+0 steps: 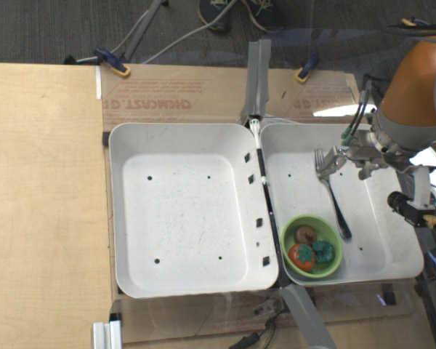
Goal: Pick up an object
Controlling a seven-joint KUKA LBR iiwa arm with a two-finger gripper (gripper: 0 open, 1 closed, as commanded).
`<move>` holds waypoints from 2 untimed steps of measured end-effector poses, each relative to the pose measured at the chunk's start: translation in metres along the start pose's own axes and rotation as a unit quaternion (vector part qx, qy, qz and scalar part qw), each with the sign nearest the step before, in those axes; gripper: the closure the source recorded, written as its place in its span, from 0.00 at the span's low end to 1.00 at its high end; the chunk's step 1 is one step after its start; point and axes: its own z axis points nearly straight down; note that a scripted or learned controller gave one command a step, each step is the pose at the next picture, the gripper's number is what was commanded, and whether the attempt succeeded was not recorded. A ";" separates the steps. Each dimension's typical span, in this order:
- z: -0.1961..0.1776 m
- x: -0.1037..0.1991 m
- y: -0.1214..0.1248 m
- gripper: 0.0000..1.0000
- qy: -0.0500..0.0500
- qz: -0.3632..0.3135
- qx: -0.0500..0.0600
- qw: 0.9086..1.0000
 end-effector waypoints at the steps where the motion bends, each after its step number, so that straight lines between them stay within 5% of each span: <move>1: 0.113 0.009 -0.061 0.00 0.001 0.041 0.001 0.999; 2: 0.112 0.018 -0.086 0.00 0.001 0.119 0.001 0.993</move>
